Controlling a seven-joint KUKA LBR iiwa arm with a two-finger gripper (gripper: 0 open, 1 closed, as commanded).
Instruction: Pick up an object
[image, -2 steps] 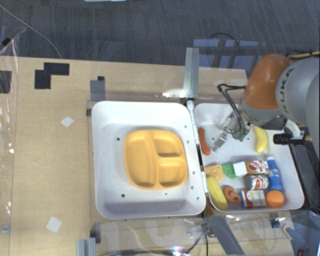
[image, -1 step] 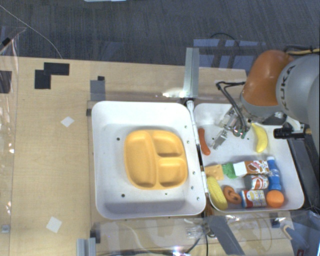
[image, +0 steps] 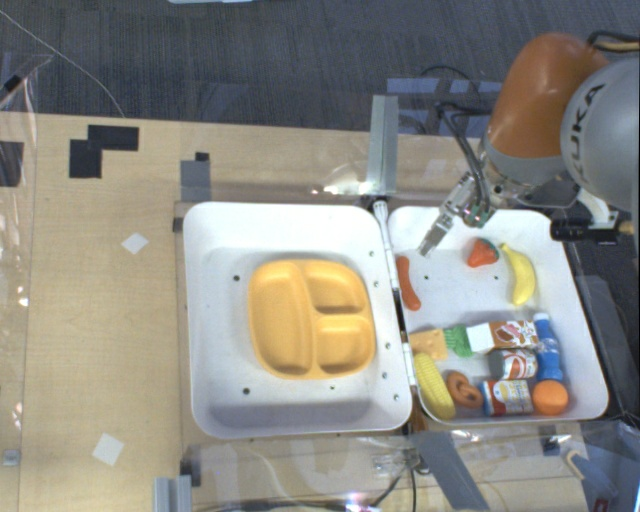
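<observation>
Honestly, gripper (image: 447, 222) hung over right bin (image: 590, 340), couldn't tell pincer state; hot dog (image: 407, 282) nearest, better drop straight, centred across it.

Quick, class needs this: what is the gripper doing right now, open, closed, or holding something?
Gripper: holds nothing, above the right bin's back left corner; open or closed cannot be told.

The arm (image: 560, 100) is cut off by the top and right edges. The gripper (image: 445, 225) is small and blurred, so its tips are not clear. Well below it, packed items (image: 515, 365) overlap one another, and their labels are too small to read.
</observation>
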